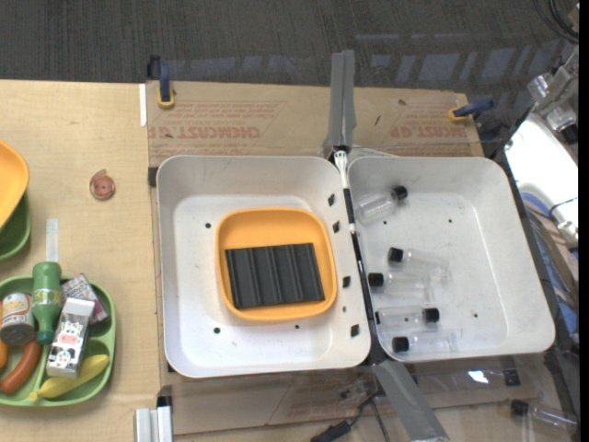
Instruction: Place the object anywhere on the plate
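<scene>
vials [405,279] scattered in right bin [497,256]; plate [274,263] in left bin [184,247].

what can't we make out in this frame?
- Clear vials in the right bin: transparent on white, exact count unclear.
- Arm, camera view: cut off at the right edge.
- Orange dish: cropped by the left edge.
- Green plate labels: too small.

A yellow plate [276,263] sits in the middle of the left bin [184,247], with a dark ridged block [274,276] lying flat on it. Five small clear tubes with black caps [405,284] lie scattered on their sides in the right bin [497,247].
</scene>
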Tool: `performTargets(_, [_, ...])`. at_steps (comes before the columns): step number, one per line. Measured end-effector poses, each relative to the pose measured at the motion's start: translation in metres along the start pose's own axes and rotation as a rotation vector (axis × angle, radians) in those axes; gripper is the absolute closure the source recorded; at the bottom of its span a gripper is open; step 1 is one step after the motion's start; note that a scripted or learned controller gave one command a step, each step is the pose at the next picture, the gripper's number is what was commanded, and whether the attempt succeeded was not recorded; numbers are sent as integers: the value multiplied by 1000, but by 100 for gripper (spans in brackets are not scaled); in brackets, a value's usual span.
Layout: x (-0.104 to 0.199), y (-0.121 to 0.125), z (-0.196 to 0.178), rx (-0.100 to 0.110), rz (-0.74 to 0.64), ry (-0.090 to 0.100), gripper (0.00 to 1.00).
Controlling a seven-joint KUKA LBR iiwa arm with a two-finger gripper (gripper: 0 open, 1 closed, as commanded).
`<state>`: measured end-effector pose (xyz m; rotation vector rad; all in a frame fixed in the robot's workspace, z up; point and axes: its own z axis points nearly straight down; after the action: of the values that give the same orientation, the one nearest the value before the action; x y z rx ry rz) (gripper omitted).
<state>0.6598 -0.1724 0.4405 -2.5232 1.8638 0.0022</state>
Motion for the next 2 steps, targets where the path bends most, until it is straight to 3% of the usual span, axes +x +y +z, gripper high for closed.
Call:
performTargets(1, [28, 9, 0, -1, -353, -1, 100])
performTargets(2, [33, 10, 0, -1, -763, 0, 100])
